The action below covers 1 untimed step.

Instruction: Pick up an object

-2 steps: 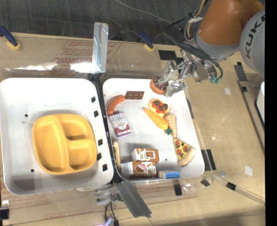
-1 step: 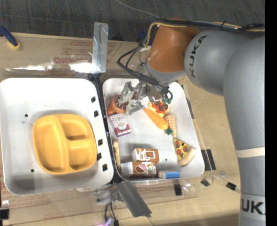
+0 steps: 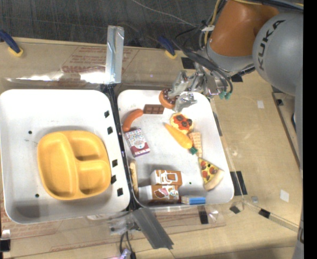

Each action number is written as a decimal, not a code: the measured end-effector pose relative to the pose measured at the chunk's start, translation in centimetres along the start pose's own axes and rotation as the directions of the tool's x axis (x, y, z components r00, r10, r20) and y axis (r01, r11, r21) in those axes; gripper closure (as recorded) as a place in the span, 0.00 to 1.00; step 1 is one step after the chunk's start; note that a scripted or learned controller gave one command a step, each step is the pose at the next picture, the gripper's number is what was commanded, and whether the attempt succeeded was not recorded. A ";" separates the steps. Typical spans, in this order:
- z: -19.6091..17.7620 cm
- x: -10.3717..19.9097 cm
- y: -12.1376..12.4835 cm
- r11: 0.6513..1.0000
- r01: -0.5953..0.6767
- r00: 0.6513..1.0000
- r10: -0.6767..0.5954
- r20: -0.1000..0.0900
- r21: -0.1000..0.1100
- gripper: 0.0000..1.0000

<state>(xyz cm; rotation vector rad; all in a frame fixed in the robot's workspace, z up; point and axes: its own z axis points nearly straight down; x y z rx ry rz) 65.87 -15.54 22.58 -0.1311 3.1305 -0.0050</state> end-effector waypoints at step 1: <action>-0.9 -0.1 0.2 1.000 0.004 1.000 -0.004 -0.001 -0.001 1.00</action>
